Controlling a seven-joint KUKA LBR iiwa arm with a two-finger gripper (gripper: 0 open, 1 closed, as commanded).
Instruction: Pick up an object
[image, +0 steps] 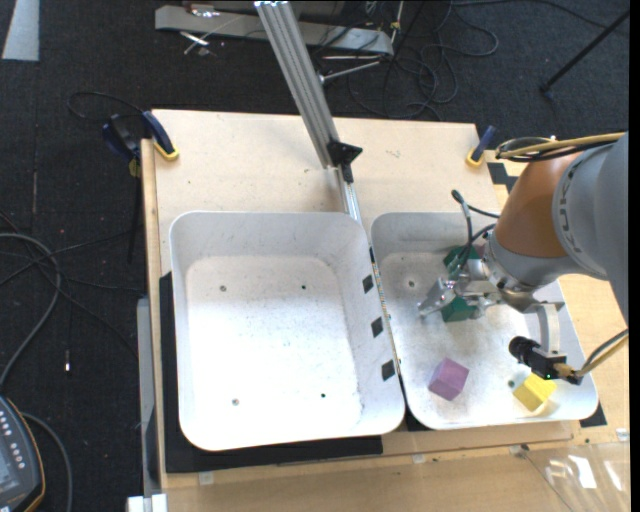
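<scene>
Gripper hangs low in the right bin, near a purple cube, likely seeking a pick; I cannot tell the jaws' state.

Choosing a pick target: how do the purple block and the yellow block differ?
The purple block looks larger than the yellow block. The purple block sits on open floor; the yellow block lies by the bin's right rim. Both are blocky and lie in the right bin.
</scene>
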